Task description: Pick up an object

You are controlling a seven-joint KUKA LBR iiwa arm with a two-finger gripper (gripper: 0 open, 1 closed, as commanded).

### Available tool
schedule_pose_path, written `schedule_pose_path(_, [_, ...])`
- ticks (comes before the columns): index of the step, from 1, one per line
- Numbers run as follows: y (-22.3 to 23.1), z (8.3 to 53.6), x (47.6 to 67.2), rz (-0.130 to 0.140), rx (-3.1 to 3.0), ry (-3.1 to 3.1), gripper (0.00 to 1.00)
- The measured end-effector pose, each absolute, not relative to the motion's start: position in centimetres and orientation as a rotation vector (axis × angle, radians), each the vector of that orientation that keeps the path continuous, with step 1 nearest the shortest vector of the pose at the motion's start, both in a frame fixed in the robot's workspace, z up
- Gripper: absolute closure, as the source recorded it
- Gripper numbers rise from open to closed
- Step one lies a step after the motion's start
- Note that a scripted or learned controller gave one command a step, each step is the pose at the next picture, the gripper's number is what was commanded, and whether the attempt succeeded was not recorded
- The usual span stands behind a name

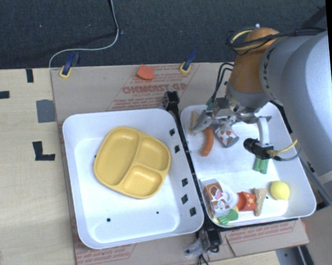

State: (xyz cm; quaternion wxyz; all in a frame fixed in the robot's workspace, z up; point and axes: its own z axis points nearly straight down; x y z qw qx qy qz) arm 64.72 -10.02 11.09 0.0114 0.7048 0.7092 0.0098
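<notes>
Sausage [207, 143]: smooth orange cylinder (right bin [296, 164]), beside metal fingers [202, 120]; grip state unclear. Yellow plastic tray [132, 162] left.

Even, bright overhead light, soft shadows, slight blur throughout.

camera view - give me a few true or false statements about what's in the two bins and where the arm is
1. The yellow divided plate lies in the left bin. True.
2. The yellow ball lies in the left bin. False: it is in the right bin, near its front right corner.
3. The end effector is over the right bin. True.
4. The orange sausage lies on the yellow divided plate. False: it lies on the right bin's floor, close to the divider between the bins.
5. The arm reaches over the left bin. False: it is over the right bin's far end.
</notes>
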Motion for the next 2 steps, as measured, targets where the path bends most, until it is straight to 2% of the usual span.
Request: schedule_pose_path(2, [-10.14,11.02,64.83,0.031,2.197,2.212,0.0])
